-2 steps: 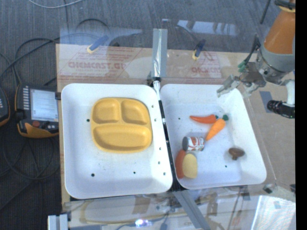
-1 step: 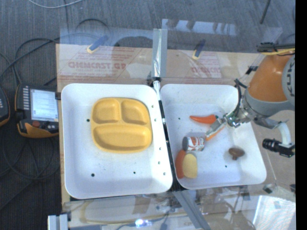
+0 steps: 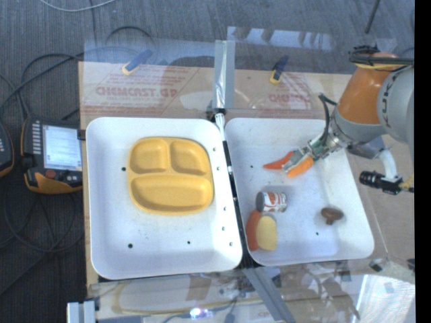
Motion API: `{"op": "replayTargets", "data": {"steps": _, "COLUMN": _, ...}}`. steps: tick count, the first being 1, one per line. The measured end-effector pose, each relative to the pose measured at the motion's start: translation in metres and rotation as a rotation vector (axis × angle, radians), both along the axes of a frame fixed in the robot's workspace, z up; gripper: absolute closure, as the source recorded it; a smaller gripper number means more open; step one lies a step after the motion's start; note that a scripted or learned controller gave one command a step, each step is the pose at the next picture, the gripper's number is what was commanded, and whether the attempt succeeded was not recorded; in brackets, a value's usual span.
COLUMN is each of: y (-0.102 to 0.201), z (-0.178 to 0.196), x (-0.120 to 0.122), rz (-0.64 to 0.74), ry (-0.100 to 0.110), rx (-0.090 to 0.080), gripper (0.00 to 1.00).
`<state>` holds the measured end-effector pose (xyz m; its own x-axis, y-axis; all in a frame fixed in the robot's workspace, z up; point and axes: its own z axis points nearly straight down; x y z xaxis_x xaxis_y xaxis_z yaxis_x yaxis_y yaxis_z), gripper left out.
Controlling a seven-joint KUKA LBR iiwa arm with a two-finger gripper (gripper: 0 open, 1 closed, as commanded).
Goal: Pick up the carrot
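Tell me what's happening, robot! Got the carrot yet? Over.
Claw down in right bin, on the carrot. Grip unconfirmed. Can and brown lump nearby, not blocking. Over.

Arm is reaching in from the right edge of the camera view, grey links with the orange band sitting just above the wrist. Wrist is angling down and toward the left, slanting low over the right-hand bin. Gripper is pointing left and slightly downward at the end of that slant, its orange-tipped fingers lying close together near the bin floor. Whether the fingers are parted or closed is not readable at this angle. Upper links are running out of frame at the right.
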<state>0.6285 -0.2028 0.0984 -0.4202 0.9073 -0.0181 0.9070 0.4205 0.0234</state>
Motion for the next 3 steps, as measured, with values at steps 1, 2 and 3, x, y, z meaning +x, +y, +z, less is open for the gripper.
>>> {"op": "replayTargets", "data": {"steps": 1, "y": -0.001, "z": 0.011, "x": 0.001, "rz": -0.001, "ry": -0.007, "rx": -0.004, "gripper": 1.00}}
{"op": "replayTargets", "data": {"steps": 2, "y": -0.001, "z": 0.011, "x": 0.001, "rz": -0.001, "ry": -0.007, "rx": -0.004, "gripper": 0.00}}
{"op": "replayTargets", "data": {"steps": 3, "y": 0.013, "z": -0.008, "x": -0.056, "rz": -0.069, "ry": 0.014, "rx": 0.003, "gripper": 0.00}}
